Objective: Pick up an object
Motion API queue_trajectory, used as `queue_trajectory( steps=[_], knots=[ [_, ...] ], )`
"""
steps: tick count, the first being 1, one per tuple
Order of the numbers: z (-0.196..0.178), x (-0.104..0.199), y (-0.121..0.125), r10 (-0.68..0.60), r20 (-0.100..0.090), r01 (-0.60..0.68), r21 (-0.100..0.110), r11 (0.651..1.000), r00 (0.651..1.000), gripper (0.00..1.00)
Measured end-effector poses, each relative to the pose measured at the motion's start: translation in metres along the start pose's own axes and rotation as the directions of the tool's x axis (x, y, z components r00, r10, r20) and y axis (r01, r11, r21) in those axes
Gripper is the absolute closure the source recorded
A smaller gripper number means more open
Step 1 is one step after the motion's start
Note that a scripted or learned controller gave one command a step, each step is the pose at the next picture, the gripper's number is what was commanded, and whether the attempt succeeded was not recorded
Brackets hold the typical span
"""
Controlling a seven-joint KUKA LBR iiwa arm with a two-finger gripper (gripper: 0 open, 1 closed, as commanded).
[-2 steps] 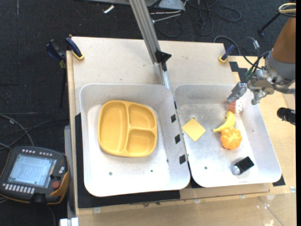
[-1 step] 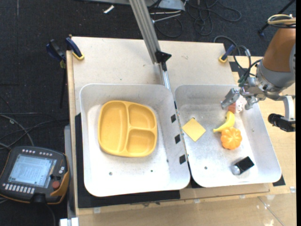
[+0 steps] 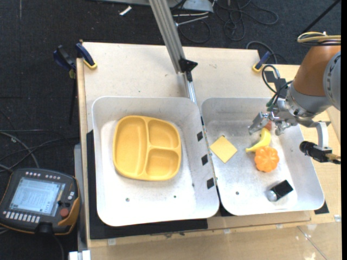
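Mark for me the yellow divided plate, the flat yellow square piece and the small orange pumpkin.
yellow divided plate (image 3: pixel 126 145): camera view, floor of its large left compartment.
flat yellow square piece (image 3: pixel 223 148): camera view, centre of its top face.
small orange pumpkin (image 3: pixel 266 160): camera view, middle of its ribbed body.
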State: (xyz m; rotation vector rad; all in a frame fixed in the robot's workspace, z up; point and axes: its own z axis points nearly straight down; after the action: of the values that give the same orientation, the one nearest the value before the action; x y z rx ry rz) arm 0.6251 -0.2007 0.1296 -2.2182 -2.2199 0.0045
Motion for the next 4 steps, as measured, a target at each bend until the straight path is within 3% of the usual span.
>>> queue_trajectory(
  steps=[1, 3, 4],
  knots=[
    [-0.014, 0.000, 0.002, -0.001, 0.002, 0.001, -0.006, 1.000, 1.000, 1.00],
    [-0.097, 0.003, 0.007, -0.002, 0.002, 0.002, -0.011, 1.000, 1.000, 1.00],
    [-0.106, 0.060, 0.008, -0.008, -0.001, 0.007, -0.006, 1.000, 1.000, 1.00]
  ],
)
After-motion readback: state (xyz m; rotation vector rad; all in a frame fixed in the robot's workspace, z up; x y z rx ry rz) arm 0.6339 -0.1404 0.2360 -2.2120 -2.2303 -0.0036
